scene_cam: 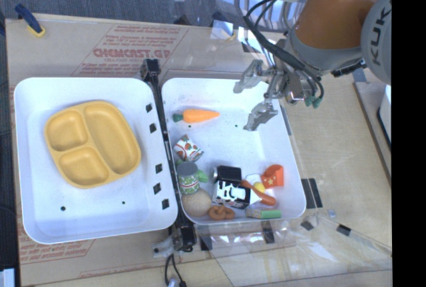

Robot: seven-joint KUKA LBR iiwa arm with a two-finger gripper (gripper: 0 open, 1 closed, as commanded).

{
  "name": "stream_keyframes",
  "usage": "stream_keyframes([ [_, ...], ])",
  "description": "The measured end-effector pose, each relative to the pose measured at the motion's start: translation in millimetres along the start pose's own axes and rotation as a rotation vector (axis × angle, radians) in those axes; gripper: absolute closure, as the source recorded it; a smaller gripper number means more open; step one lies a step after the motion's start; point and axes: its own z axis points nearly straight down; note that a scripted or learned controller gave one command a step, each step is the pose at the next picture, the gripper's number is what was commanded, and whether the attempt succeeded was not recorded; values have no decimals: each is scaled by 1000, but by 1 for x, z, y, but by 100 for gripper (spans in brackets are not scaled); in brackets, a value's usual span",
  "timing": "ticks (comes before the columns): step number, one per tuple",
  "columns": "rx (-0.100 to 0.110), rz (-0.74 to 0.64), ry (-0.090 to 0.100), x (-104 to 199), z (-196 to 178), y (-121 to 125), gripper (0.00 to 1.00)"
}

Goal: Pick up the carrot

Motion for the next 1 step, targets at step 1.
stream_keyframes([
  [1,-2,309,11,-39,153,10,0],
])
